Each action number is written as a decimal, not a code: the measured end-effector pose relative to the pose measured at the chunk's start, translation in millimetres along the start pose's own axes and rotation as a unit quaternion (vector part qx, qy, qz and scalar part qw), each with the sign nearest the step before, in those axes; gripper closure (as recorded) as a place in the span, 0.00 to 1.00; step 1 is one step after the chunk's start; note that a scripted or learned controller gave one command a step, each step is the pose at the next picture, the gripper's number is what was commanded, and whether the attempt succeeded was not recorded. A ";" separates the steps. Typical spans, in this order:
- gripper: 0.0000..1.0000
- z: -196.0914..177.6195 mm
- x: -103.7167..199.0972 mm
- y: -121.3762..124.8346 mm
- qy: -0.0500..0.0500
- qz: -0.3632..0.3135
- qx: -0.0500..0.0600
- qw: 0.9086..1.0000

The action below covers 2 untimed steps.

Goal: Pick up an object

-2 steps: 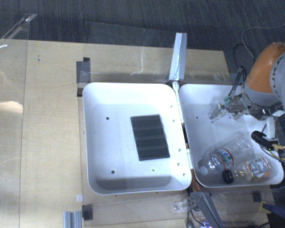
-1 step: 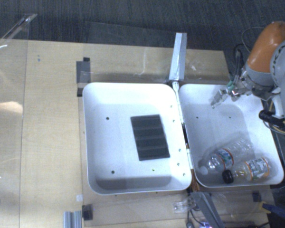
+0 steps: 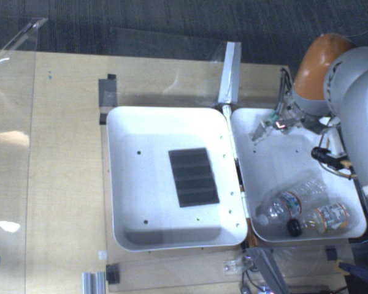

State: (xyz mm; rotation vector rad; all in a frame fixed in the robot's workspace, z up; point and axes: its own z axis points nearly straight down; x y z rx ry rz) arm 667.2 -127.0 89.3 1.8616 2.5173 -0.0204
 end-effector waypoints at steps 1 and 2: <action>0.00 -25.6 23.9 -47.6 0.008 0.090 -0.004 0.996; 0.00 -0.4 41.6 -122.6 0.006 0.055 -0.008 0.998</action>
